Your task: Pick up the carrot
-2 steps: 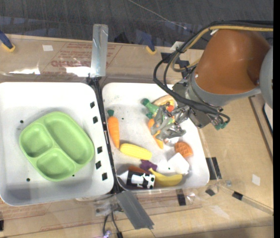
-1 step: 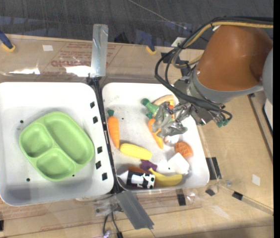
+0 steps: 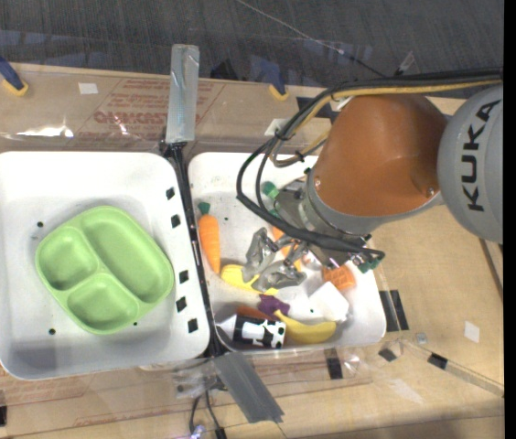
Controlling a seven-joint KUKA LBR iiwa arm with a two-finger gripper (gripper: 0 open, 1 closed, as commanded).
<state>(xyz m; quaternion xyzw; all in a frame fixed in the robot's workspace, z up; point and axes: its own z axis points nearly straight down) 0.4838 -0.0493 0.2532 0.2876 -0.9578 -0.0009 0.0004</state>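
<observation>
From above, the long orange plastic carrot (image 3: 209, 242) lies along the left wall of the right shallow white bin (image 3: 226, 167), apart from the metal two-finger hand (image 3: 272, 262). Whether the hand is released or clenched cannot be told. A yellow plastic banana (image 3: 313, 330) lies nearby. The left white bin (image 3: 20, 181) holds a green three-compartment plate (image 3: 102, 268).

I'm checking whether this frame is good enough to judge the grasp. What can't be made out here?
- Gripper fingers: open or shut unclear in the camera view, tangled with cables and toys.
- Right white bin: its far-right part is hidden under the grey arm with the orange band.
- Orange carrot: visible beside the bin's left wall, apparently ungrasped.
</observation>
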